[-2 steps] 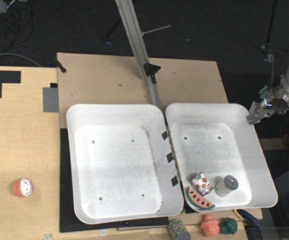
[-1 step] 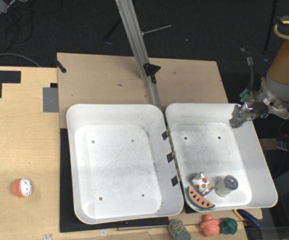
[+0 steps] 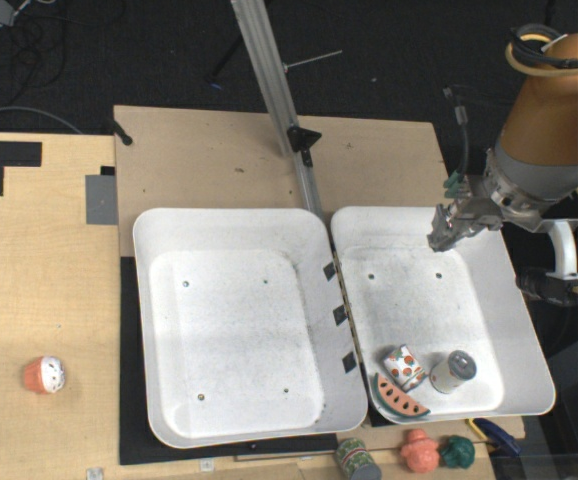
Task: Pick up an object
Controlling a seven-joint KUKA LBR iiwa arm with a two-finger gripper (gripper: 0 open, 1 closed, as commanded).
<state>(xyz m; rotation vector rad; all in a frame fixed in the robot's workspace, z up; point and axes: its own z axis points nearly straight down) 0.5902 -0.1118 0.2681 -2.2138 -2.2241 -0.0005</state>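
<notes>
The gripper (image 3: 447, 230) is being held above the right bin's (image 3: 529, 368) far end, its finger state not discernible. A red-patterned cup (image 3: 404, 366), grey cylinder (image 3: 456, 370) and watermelon slice (image 3: 401, 399) are lying grouped near the bin's front edge.

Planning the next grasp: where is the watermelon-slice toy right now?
The red-and-green watermelon-slice toy lies in the right white bin, against its near-left corner, just below the red-and-white patterned piece and left of the grey cylinder.
</notes>
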